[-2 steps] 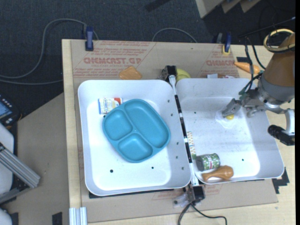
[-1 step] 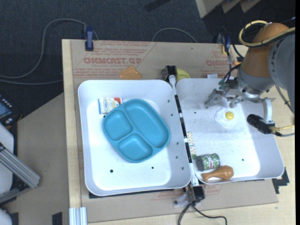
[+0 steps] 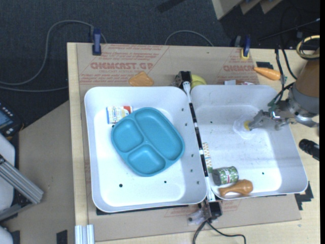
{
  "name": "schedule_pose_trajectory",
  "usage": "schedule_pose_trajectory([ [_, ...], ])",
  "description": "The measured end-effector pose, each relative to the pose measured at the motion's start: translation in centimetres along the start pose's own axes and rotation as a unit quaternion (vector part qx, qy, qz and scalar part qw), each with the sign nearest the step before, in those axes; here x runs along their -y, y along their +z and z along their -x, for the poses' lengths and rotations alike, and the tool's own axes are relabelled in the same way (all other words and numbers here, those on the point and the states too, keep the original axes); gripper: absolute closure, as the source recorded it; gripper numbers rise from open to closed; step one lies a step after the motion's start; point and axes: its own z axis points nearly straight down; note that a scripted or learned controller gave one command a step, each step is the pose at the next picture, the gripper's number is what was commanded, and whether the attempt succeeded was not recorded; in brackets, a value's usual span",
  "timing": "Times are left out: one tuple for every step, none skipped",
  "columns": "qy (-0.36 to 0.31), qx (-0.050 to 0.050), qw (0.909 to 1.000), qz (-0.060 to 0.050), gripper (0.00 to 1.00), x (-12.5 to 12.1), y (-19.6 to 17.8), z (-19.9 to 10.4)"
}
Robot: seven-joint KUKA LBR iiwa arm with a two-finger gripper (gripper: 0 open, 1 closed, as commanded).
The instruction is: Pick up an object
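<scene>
The arm enters from the right, its gripper (image 3: 250, 124) low over the right bin (image 3: 284, 182) near a small pale, translucent item (image 3: 240, 125) lying on the bin floor; whether the fingers are spread or pressed together cannot be told, and nothing is seen held between them. The step in hand appears to be the approach to a grasp; the next move would call for settling the fingers about that pale item and closing before any lift. The right bin also holds a small green-labelled can (image 3: 225, 176) and, just beside it, an orange-brown gourd-shaped toy (image 3: 236, 188), both at its near-left corner. The left bin (image 3: 101, 177) holds a blue divided tray (image 3: 147, 141) and a small printed packet (image 3: 118, 113) touching the tray's far-left edge.
</scene>
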Motion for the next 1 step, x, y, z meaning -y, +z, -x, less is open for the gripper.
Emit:
schedule_pose_trajectory([
  [-0.005, 0.001, 1.0, 0.003, 0.0, -3.84, 2.99, -5.8],
])
